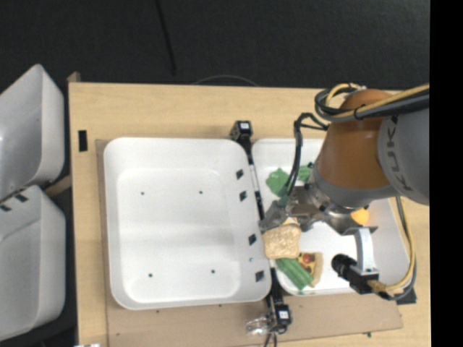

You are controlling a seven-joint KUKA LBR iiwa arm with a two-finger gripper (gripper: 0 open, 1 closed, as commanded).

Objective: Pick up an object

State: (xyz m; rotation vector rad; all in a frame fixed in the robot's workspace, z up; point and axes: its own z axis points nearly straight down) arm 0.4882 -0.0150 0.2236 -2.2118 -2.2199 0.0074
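Observation:
My gripper (284, 219) hangs over the left side of the right bin (329, 286), with the grey and orange arm above it on the right. A tan, bread-like object (282, 242) sits right below the fingertips, touching them or nearly so. Whether it is held is unclear. A green item (278, 181) lies farther back in the bin. Another green piece (295, 271) and a red and yellow piece (311, 262) lie at the front. A yellow object (360, 213) peeks out from under the wrist.
The left bin (173, 223) is a wide white tray beside the right one, split from it by a black-clipped rim (255, 194). A black fitting with a cable (354, 273) hangs at the arm's front right. White shapes (25, 194) stand left of the bench.

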